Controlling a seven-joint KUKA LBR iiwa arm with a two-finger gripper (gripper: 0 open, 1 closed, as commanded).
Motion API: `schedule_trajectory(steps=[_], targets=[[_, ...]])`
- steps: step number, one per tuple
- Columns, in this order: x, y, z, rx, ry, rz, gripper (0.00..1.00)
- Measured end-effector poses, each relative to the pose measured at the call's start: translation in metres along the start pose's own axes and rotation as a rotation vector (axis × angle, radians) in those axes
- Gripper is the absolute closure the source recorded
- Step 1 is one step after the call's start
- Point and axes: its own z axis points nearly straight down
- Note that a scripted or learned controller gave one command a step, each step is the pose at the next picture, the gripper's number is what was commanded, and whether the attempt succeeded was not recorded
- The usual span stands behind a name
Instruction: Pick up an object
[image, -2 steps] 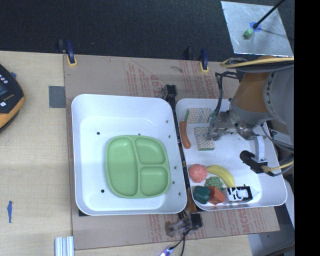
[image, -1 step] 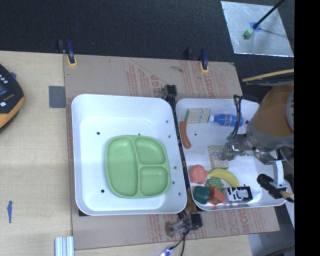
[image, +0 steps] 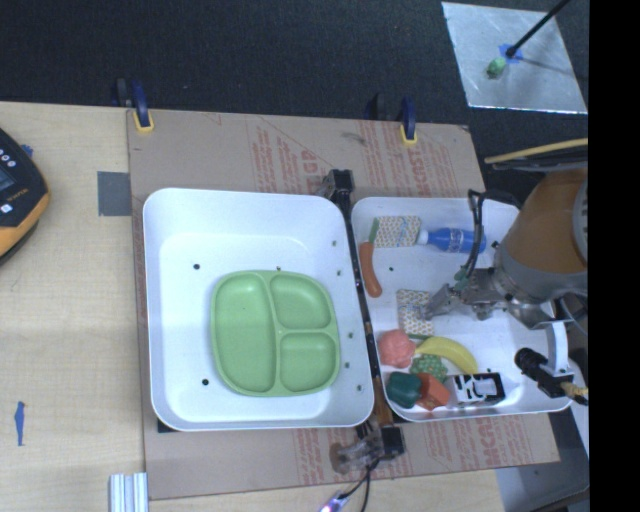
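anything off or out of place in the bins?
Nothing spilled or damaged. The green three-compartment plate lies flat in the left white bin. The toy items, among them a yellow banana and an orange sausage, are all inside the right white bin, crowded toward its near end.

Wooden bench (image: 70, 330) bears a cardboard sheet (image: 300, 150); two white bins (image: 170, 300) sit side by side on it.

right bin (image: 400, 215) perhaps partly behind arm (image: 540, 245)
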Motion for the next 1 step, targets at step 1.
schedule_trajectory(steps=[1], targets=[[0.0432,0.0692,-0.0003,-0.001,0.003,-0.003,0.00]])
